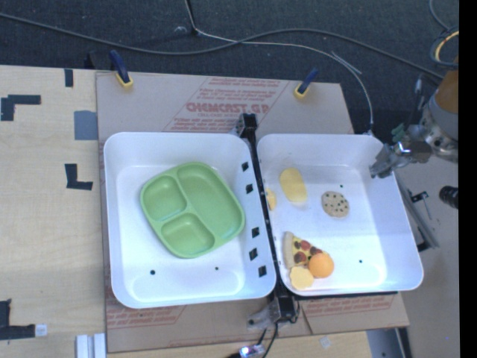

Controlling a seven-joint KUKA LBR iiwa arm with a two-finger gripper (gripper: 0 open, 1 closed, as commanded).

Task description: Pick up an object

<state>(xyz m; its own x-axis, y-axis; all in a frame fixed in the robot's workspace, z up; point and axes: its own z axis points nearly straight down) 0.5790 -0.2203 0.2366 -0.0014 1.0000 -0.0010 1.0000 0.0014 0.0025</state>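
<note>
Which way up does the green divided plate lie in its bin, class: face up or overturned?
Face up. The green divided plate in the left bin shows its three hollow compartments and raised rim to the camera.

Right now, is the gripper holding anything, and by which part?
Nothing is held. The gripper sits over the right bin's far right rim, apart from the cookie.

Robotics laboratory test cell. Two shallow white plastic bins (119, 200) sit side by side on a printed brown cardboard sheet (223, 103), which is fixed to the pale plywood table (45, 140) by two blue-and-yellow spring clamps (119, 69). Black tape marks (74, 177) dot the table surface. Loose thin cables (246, 43) trail across dark grey carpet (298, 13) beyond the table. A grey metal robot wrist (425, 136) reaches in at the right.
</note>
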